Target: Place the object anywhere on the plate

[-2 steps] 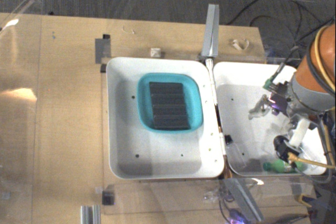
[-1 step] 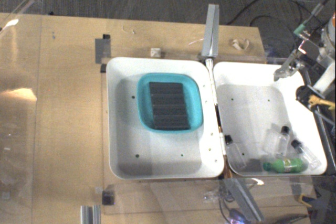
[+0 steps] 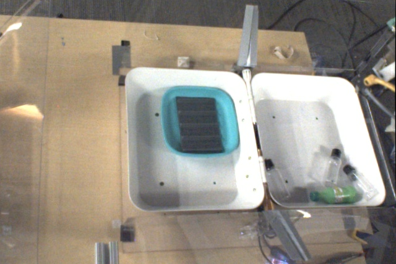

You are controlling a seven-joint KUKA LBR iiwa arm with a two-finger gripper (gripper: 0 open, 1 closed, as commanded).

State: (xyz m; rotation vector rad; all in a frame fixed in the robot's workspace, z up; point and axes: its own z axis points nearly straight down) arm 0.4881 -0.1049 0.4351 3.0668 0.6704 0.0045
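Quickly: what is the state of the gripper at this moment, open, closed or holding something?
Gripper: it cannot be told. The dark ridged object lies on the teal plate in the left bin, and nothing grips it.

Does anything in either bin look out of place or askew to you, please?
Nothing looks spilled or damaged. A dark ridged block sits squarely on the teal plate in the left bin; clear bottles and a green one lie tumbled in the right bin's corner.

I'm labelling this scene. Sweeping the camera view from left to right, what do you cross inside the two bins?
Left bin → teal plate with dark ridged block → right bin → clear bottles and green object.
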